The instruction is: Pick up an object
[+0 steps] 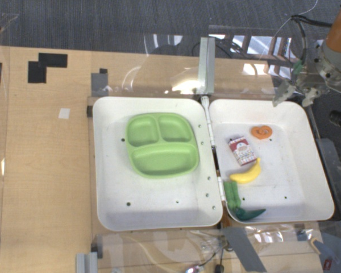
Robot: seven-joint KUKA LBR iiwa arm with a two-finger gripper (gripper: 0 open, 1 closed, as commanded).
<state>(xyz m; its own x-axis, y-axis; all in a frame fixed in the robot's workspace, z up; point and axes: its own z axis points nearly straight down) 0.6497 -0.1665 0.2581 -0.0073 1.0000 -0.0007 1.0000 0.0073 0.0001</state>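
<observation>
- Mostly I lose the arm (338, 44) at the right edge of the frame; just its orange band and grey wrist are in shot, with cables looping above it.
- Gripper (294, 95) is small and dark against the clear panel behind the bins, so whether it is open or closed I cannot tell.
- Nothing visible in its grasp from my view.
- Arm comes in from the upper right, wrist angled down and left, gripper over the back right corner of the right bin (307, 152), near the rim.
- I can't judge its height above the bin.
- Left bin (111, 209) holds one green divided plate (162, 145), three compartments, lying flat near the bin's middle.
- Right bin holds four things, all well apart from the gripper.
- Orange round piece (261, 132) sits toward the back, too small for me to identify further.
- Red and white carton (241, 151) lies just in front and left of it, label unreadable.
- Yellow banana (245, 174) touches or nearly touches the carton's front end.
- Green vegetable-like item (237, 203) is at the front left corner against the wall, shape hard to read.
- Both bins sit side by side on the wooden surface (40, 169), which has black squares at its far left.
</observation>
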